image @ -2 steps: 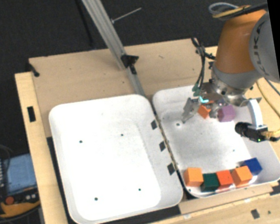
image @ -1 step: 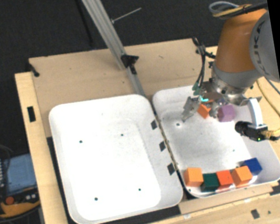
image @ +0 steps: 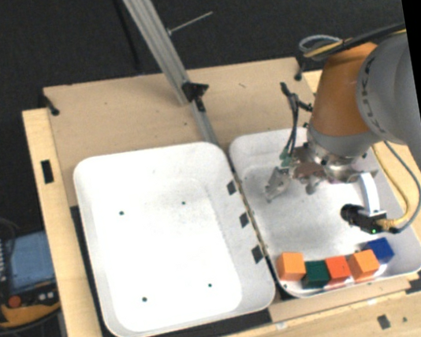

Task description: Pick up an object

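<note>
Far left, off the bench on dark floor: blue box-shaped device [image: 30,260] w/ black cables, plus a yellow-orange item [image: 26,309] just below it. Pale wooden bench top [image: 127,101] carries two shallow white plastic bins side by side. Left white bin [image: 103,245]: only a few small dark specks on its floor. Grey metal slanted pole [image: 162,44] runs from top centre down to the gap btwn the bins, black clamp partway along. Black clips sit along the seam where the bin rims meet. Right white bin [image: 315,222]: a row of small blocks packed against its near wall, touching or nearly so, L to R: orange cube [image: 292,264], dark green cube [image: 317,272], orange-red cube [image: 337,267], second orange cube [image: 364,263], blue cube [image: 382,248]. Two-finger metal gripper [image: 277,186] hangs over the upper-left part of the right bin, well apart from the block row, fingers pointing left toward the seam. Finger gap: cannot tell, too small and blurred; nothing seen btwn the fingers. Grey arm w/ orange band [image: 348,105] enters from the right, above the bin's far right corner; black fitting and yellow hose [image: 408,202] hang below the wrist, near the blue cube.
</note>
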Available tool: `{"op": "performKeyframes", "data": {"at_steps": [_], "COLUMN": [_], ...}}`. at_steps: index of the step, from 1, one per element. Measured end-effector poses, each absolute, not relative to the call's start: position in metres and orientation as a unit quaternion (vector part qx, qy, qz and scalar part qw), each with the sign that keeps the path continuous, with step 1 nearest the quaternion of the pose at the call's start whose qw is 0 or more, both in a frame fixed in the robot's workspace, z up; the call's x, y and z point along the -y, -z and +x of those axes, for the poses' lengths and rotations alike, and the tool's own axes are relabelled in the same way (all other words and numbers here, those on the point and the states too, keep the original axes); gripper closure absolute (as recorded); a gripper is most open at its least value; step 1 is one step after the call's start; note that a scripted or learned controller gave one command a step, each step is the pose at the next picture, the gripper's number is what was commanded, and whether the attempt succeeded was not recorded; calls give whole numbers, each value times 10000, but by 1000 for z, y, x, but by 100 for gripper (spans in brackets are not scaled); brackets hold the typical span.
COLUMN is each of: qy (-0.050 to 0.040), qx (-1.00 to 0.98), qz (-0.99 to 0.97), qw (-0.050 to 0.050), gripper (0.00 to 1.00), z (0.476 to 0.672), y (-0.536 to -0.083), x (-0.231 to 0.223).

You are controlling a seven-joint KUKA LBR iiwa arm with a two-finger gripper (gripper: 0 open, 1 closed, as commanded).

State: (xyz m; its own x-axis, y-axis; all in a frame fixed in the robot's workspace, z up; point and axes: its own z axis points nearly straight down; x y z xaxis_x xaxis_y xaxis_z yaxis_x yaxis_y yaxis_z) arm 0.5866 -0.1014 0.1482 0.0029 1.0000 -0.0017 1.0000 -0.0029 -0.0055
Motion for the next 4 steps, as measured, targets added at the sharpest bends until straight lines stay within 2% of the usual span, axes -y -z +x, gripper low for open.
{"op": "performKeyframes", "data": {"at_steps": [1, 2, 4], "qy": [-14, 22, 19], "qx": [7058, 7029, 7072], "qz": [-7084, -7113, -7070], "qw": [-5, -12, -30], "gripper": [0, 100, 100], "z": [586, 588, 604], "y": [-96, -110, -212], "x": [103, 102, 118]}}
